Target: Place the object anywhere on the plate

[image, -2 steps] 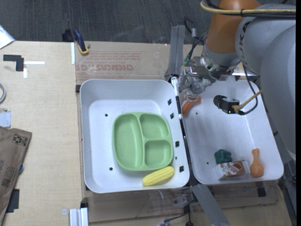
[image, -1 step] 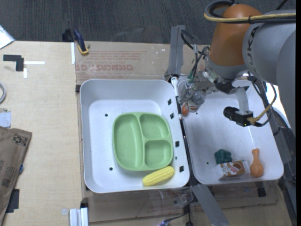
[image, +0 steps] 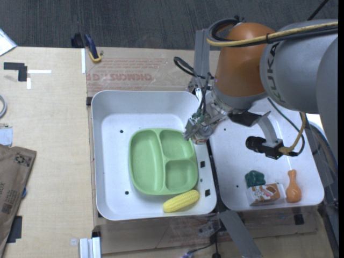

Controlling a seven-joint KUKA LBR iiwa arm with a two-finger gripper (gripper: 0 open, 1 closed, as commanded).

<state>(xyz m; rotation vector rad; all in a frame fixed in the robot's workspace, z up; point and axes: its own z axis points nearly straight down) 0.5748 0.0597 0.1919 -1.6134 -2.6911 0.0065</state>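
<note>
Your corn cob (image: 181,201) lies in the left bin (image: 107,144), touching the green plate's (image: 156,165) near edge. Hand (image: 194,131) hovers over plate's right rim; grip state, possibly holding something, can't tell. Right bin (image: 236,192) holds toy food.

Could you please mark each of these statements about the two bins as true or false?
1. The green plate lies in the left bin. True.
2. The yellow corn cob rests inside one of the plate's compartments. False: it lies on the bin floor beside the plate's near edge.
3. The tool hangs above the plate's right edge, near the wall between the bins. True.
4. The orange drumstick lies in the left bin. False: it lies in the right bin, near the small box.
5. The plate has three compartments. True.
</note>
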